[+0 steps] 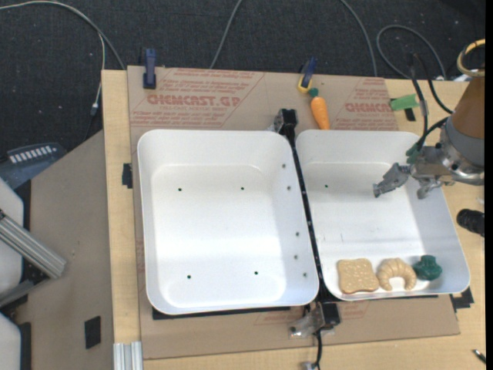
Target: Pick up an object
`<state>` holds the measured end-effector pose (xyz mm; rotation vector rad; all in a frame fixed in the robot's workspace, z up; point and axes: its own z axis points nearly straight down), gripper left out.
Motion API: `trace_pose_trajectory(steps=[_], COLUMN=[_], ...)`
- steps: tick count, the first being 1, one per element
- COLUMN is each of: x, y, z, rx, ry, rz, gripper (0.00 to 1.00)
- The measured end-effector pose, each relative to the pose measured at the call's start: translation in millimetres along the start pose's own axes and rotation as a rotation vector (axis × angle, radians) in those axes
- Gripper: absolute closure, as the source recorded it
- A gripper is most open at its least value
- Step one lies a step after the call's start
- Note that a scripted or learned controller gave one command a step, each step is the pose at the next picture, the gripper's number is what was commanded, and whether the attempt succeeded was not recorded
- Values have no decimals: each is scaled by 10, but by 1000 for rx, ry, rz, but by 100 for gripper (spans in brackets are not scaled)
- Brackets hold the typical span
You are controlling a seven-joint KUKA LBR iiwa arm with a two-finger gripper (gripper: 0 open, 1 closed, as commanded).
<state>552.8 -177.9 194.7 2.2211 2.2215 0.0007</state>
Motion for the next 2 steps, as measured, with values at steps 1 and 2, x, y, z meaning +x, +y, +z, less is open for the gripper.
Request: trace_pose_trajectory(steps=[1,2], x=[487,898], y=[-452,-739], z=[-2,-113], rx=[1,0], ry=[1,1], rz=[-3,-3], gripper=[0,0])
